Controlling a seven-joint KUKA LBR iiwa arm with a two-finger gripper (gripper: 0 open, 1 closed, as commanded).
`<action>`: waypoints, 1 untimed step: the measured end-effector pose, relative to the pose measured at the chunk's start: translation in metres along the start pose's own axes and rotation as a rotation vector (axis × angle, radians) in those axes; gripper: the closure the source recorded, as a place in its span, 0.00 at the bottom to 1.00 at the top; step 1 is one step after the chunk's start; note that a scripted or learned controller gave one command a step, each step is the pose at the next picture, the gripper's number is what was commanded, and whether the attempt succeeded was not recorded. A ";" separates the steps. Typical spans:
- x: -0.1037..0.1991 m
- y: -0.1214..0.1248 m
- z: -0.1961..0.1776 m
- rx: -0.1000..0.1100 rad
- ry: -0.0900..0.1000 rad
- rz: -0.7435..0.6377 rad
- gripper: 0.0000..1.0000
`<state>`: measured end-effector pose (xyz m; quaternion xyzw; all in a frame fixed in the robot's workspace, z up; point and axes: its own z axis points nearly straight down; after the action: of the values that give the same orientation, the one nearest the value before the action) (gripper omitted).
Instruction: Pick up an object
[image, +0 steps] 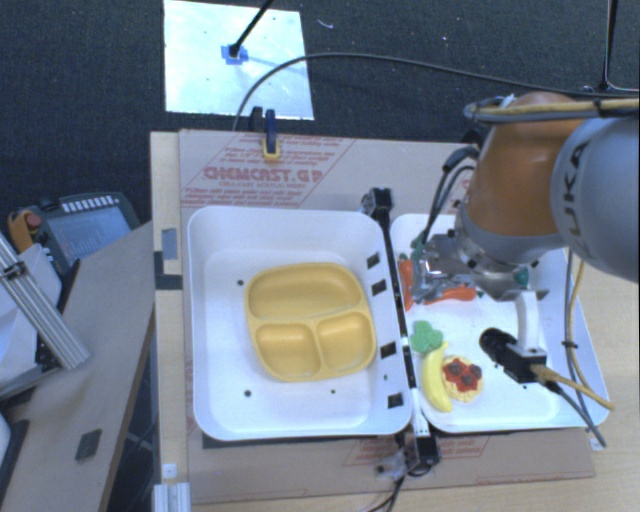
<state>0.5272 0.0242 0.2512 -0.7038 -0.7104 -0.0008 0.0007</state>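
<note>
The right bin (560, 405) holds a yellow banana (434, 378), a green broccoli piece (427, 336), a small round pizza with red topping (463, 378) and an orange carrot-like piece (452, 295) near the bin's left wall. My gripper (432, 278) hangs low over the upper left part of this bin, right above the orange piece. The grey wrist and the orange band of the arm (520, 190) cover most of the bin's back half. A yellow three-compartment tray (308, 320) lies in the left bin (215, 330).
A black divider strip (392, 300) runs between the two bins. Cables loop off the arm on the right, with a black connector (510, 358) lying over the right bin. A cardboard sheet (280, 170) lies under the bins.
</note>
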 end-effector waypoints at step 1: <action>0.051 -0.012 -0.001 0.000 0.001 -0.001 1.00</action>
<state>0.5143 0.0746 0.2519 -0.7036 -0.7106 -0.0012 0.0008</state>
